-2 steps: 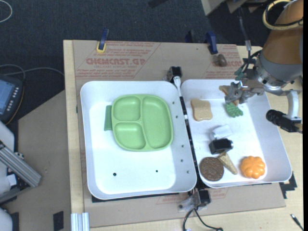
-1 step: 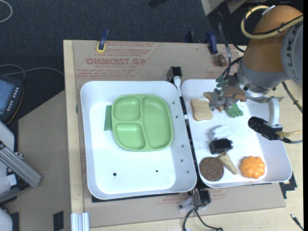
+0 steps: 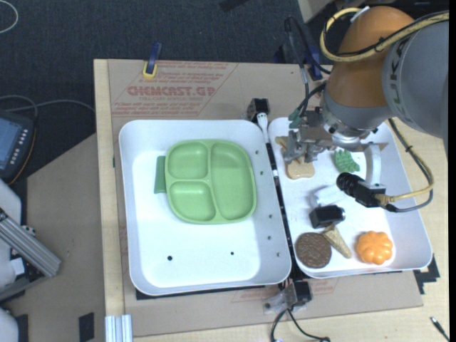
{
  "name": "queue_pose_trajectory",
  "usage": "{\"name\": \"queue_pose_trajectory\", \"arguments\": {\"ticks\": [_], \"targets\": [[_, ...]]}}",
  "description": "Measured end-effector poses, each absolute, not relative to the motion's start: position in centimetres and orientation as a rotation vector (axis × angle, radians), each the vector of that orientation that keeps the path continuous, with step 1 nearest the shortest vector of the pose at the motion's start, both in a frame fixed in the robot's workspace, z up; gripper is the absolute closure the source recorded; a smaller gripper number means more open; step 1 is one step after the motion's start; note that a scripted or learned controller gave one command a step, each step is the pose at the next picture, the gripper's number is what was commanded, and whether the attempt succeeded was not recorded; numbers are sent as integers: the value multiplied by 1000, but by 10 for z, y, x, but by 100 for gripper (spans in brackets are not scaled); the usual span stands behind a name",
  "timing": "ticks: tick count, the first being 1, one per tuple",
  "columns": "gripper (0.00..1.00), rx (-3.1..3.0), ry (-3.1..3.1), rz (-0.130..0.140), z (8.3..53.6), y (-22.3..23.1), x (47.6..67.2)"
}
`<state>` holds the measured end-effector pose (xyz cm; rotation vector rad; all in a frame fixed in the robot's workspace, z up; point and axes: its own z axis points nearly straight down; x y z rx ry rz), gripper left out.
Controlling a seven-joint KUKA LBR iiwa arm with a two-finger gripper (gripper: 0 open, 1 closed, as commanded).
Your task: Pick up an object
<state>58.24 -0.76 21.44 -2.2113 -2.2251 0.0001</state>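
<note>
Camera view showed two white bins side by side on the bench. Farthest left, the left bin [image 3: 135, 191] held a green divided plate [image 3: 211, 181] with three compartments, lying flat toward the bin's far half, a darker green edge showing at its left side. Across the divider, the right bin [image 3: 420, 244] carried several small things. A tan bone-shaped biscuit [image 3: 299, 168] lay near its far left corner, directly below the gripper [image 3: 305, 142], which hung low over it; whether it was released or clenched could not be told, and nothing was seen grasped. Nearer the front lay a round brown cookie [image 3: 313, 250], a small black block [image 3: 326, 215] above it, and a tan cone [image 3: 338, 242] beside it. A green leafy piece [image 3: 347, 161] lay further right, then an orange pumpkin [image 3: 375, 247] at the front right.
</note>
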Motion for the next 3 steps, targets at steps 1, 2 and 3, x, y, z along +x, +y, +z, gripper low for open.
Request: {"name": "queue_pose_trajectory", "arguments": {"ticks": [1, 2, 3], "targets": [[100, -2213, -2224, 2, 213, 42, 572], [100, -2219, -2226, -5, 235, 59, 567], [100, -2222, -2222, -2, 234, 54, 568]]}}
